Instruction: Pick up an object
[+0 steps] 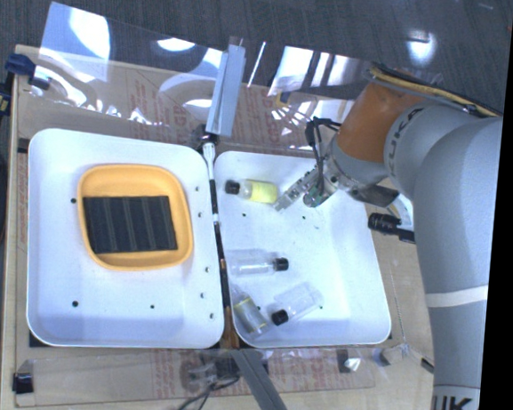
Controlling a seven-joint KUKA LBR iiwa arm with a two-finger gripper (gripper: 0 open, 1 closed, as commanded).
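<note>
Overhead, the arm (421, 160) reaches in from the right and its gripper (304, 193) hangs low over the far part of the right bin (356, 289). The tip is small and blurred, so I cannot tell how it is set, and nothing can be seen held in it.

Just beside the gripper, towards the bin divider, lies a yellow bottle (254, 190) on its side, with its dark cap pointing at the left bin (45, 270). It looks like the likeliest target. My guess is that it is a small, light, stiff plastic vial with a smooth round wall, so it may roll or squirt out if pinched off centre. The better hold would be across the middle of the body, with the jaws square to its long axis, not on the cap.

Nearer the camera in the same bin lie a clear bottle (257, 264), another clear bottle (292, 303) and a small item (249, 315) by the front corner. These look equally light and slick, and being see-through they seem harder to judge.

The left bin holds a yellow tray (93, 185) with a dark ribbed insert (134, 225), well apart from the gripper.
</note>
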